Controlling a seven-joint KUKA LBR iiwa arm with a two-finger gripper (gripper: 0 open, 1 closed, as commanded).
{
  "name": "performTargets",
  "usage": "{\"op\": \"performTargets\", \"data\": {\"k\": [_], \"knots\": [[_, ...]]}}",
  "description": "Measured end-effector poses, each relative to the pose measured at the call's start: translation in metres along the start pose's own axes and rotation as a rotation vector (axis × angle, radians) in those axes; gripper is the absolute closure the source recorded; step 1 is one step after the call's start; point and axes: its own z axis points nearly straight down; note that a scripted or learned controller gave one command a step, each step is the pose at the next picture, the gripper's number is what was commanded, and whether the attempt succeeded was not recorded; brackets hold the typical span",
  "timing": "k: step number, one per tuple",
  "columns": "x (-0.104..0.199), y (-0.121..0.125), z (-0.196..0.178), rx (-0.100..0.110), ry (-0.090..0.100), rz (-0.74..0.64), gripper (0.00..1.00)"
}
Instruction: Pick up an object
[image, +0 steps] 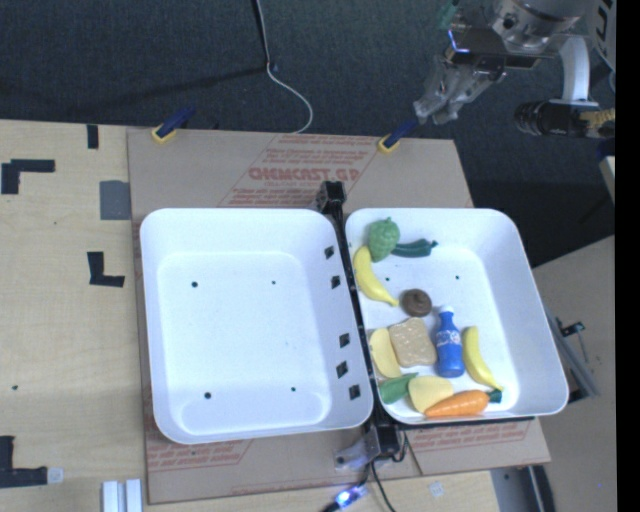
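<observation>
Since the task names no particular object, any toy in the right bin (520, 250) would do; the left bin (160, 240) on the worktop (60, 300) holds nothing to take.

Left to right in the right bin:
- A yellow banana (370, 280) lies along the left wall, just below a green leafy vegetable (382, 238).
- A bread slice (411, 342) lies flat at the middle.
- A brown round piece (416, 301) sits just above the bread.
- A blue bottle (448, 345) touches the bread's right edge.
- An orange carrot (457, 404) lies at the near wall.
- A second banana (478, 357) is furthest right.

All look like light, stiff, smooth plastic and probably slippery. The bottle seems best, pinched across its narrow body, though neighbours crowd it. The brown piece stands freer.

The claw (445, 98) hangs high beyond the bins' far edge, carrying nothing; I cannot tell whether it is parted or closed.
</observation>
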Motion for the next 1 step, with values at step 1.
{"op": "performTargets", "data": {"k": [1], "knots": [[0.0163,0.0001,-0.0469,0.0,0.0,0.0,1.0]]}}
